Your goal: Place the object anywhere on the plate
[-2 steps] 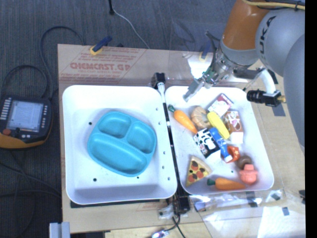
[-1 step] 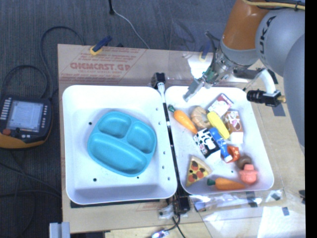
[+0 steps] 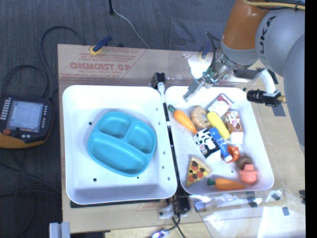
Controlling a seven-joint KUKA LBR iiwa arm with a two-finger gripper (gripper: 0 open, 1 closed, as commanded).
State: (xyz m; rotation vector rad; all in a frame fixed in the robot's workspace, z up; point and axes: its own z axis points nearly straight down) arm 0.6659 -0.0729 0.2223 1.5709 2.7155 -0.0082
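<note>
A blue plate [image 3: 121, 143] with three compartments lies in the left bin [image 3: 79, 182], with nothing on it. The right bin [image 3: 262, 175] holds several toy foods: an orange carrot [image 3: 184, 120], a bread roll [image 3: 199, 115], a yellow banana [image 3: 218, 124], a black-and-white carton [image 3: 208, 142] and a pizza slice [image 3: 197, 171]. My gripper [image 3: 194, 89] hangs over the right bin's far left corner, just beyond the carrot and roll. It looks open, with nothing between its fingers.
Further in the right bin lie a red-and-white box [image 3: 220, 103], a brown box [image 3: 233, 120], a second carrot [image 3: 228, 184] and a pink toy [image 3: 247, 174]. A black divider [image 3: 166, 123] runs between the bins. A teach pendant [image 3: 22, 120] sits at far left.
</note>
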